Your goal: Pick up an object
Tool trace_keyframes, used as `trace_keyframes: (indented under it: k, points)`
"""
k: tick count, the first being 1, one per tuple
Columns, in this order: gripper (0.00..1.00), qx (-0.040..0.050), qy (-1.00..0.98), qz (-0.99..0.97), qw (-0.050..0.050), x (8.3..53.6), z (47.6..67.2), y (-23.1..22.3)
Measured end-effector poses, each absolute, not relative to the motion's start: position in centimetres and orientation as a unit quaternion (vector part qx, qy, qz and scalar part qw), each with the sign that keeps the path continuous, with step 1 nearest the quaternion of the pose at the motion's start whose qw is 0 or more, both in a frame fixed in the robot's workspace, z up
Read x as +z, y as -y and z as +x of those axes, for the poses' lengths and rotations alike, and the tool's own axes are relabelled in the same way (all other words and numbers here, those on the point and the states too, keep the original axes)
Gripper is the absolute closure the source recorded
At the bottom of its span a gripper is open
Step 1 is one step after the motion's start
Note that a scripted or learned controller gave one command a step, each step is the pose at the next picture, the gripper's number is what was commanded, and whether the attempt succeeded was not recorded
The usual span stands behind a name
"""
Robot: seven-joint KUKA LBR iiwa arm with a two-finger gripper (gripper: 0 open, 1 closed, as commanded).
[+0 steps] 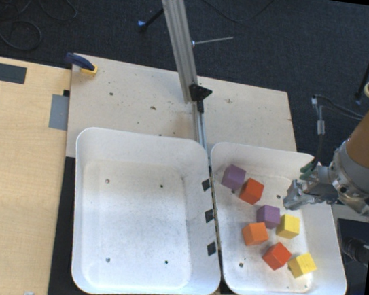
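The gripper (295,196) hovers over the right bin (329,285), just above and beside the yellow cube (289,226) and the purple cube (269,215); whether it is open or closed I cannot tell, and nothing seems to be held. Those two cubes touch, so come straight down on the yellow one, jaws spanning its free sides, clear of the orange cube (255,233)

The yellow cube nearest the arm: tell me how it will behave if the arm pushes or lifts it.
The yellow cube has flat faces, so it will probably slide, not roll. It looks solid and rigid, likely keeping its shape in a pinch. It seems to touch the purple cube, so a push toward that side may move both. The tool hovers just above it.
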State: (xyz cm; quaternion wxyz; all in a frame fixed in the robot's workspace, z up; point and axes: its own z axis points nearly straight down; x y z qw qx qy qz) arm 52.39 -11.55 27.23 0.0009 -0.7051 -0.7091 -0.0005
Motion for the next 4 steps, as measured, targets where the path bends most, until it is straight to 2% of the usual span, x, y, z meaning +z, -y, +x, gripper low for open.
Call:
trace_keyframes:
  k: [2, 3, 4]
  points:
    - [1.0, 0.0, 0.709, -0.705, 0.001, 26.3, 57.2, 1.3]
    - [1.0, 0.0008, 0.708, -0.706, 0.001, 24.5, 58.9, -3.6]
    - [1.0, 0.0011, 0.708, -0.706, 0.002, 23.2, 59.4, -8.2]
